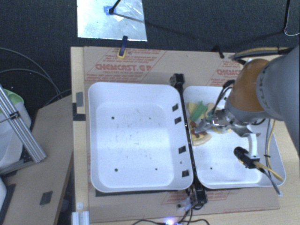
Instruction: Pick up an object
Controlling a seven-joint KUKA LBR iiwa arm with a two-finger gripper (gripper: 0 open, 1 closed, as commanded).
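Claw (202, 124) is down in the right bin (229, 175), at that bin's left side, close to the wall it shares with the left bin (136, 139). From my feed I cannot tell whether it is wide or narrow, because its metal tip sits among a small cluster of things and the outlines run together. Nor can I say that it holds anything.

That cluster is what I have to pick from. A green piece (200, 108) lies slanted at the far end of it. A yellow piece (191, 108) touches it on the side nearer the shared wall. Just on the near side of the claw lies a flat tan piece (202, 138) with a reddish patch on it, too small for me to make out further. The claw's tip is between the green piece and the tan one. I cannot tell whether it touches either.

The grey arm (281, 86) comes in from the right of the view, its orange band (247, 86) hanging above the right bin.

The left bin's floor shows dark specks and a few small dots. Black clips (180, 121) run down the seam between the two bins. Both bins rest on a brown board (140, 64) printed with red lettering, which lies on the worktop (77, 74). A blue and yellow clamp (123, 47) sits at the board's far edge, and beyond it lies a shiny square sheet (111, 13).
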